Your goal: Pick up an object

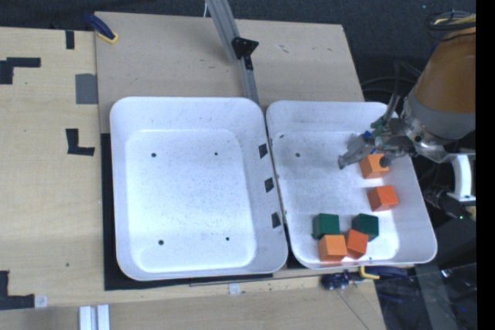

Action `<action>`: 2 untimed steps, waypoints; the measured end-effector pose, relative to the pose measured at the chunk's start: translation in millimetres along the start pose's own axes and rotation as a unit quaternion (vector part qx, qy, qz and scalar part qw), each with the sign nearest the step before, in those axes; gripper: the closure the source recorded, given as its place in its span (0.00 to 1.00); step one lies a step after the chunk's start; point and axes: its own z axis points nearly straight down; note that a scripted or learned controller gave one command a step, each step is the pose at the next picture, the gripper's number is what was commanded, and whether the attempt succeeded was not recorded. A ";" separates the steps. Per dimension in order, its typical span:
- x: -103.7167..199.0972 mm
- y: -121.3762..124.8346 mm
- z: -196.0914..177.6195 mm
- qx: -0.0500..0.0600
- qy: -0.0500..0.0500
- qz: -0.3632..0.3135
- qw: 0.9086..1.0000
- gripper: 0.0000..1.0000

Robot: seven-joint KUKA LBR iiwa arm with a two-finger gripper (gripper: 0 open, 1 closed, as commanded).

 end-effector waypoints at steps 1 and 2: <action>-0.1 0.0 0.0 0.000 0.000 0.000 1.000 0.00; 7.7 -0.2 46.5 0.002 0.000 0.000 1.000 0.00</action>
